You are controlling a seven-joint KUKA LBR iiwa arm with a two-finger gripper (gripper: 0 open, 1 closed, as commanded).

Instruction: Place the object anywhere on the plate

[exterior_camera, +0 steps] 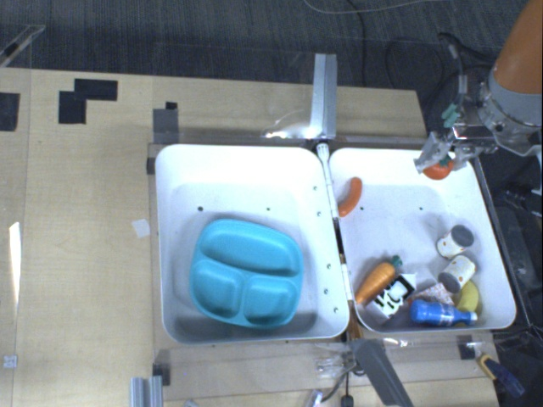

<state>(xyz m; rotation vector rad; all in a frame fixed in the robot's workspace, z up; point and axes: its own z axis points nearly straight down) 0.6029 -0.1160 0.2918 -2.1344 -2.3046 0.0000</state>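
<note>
An orange-red object [438, 171] is seen gripped between the fingers of the gripper [439, 158], well to the right of the blue plate [246, 271], over which it should be carried before release.

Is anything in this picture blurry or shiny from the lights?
Camera view: the gripper and the small orange-red object at it look soft and smeared; a faint sheen lies on the blue divided plate; a bright streak marks the wooden bench at left.

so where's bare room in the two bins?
Left bin: bare floor above and left of the blue plate. Right bin: bare middle between the sausage and the tool. Crowded along its lower edge, carrot to blue bottle.
</note>
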